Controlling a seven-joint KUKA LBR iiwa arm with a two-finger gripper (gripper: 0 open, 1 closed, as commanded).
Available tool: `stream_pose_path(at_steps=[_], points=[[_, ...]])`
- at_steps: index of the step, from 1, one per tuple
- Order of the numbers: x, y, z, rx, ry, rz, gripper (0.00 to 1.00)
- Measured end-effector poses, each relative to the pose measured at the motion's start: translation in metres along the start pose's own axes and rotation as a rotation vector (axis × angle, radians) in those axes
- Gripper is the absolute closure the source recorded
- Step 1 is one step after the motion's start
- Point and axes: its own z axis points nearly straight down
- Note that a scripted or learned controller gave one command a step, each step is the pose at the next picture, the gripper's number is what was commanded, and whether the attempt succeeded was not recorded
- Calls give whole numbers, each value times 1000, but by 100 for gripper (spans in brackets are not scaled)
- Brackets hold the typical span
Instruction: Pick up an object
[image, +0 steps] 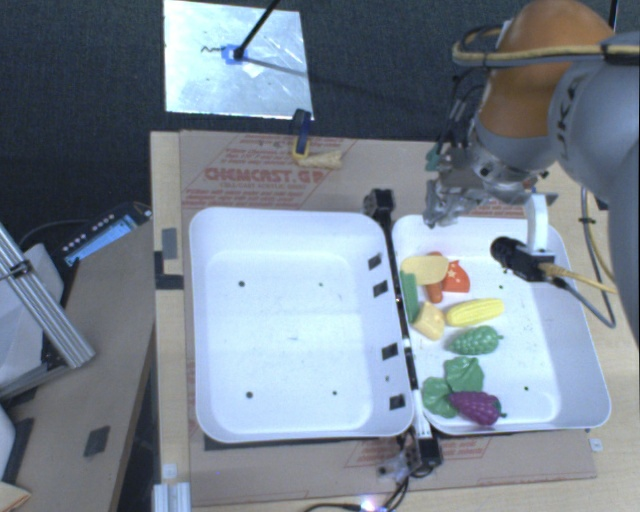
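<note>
The arm (560, 90) reaches in from the right, and its end effector (443, 212) hangs over the far rim of the right bin (580, 370), near that bin's back-left corner. Whether it is apart or together cannot be told from this slanted angle; nothing is seen between its tips.

All the objects lie in the right bin, crowded toward its left wall. Nearest the end effector is a pale yellow piece (424, 268) with a red-orange piece (456, 278) just beside it and a small orange piece (435, 293) below. A green stick (410, 292) lies along the left wall. Toward the middle sit a yellow block (430, 321) and a corn cob (474, 312), touching or nearly so, then a green bumpy vegetable (474, 341). Near the front edge a green leafy piece (452, 383) rests against a purple grape bunch (477, 406).

The right half of this bin is bare white floor, giving open room along its right and front rims. A black cylindrical fitting (518, 258) with a cable stands above the bin's back part, just right of the pile.

The left bin (290, 320) shows a broad open floor. Black clips (390, 350) join the two bins along their shared edge. Both bins rest on a cardboard sheet (260, 170) upon the counter (110, 330).
</note>
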Motion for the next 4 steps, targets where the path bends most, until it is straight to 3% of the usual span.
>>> stream_pose_path(at_steps=[1, 2, 3, 4], points=[[97, 36, -26, -3, 7, -21, 100], [166, 37, -7, 2, 6, -18, 100], [162, 37, -21, 1, 4, -14, 100], [245, 35, -21, 1, 8, -20, 100]])
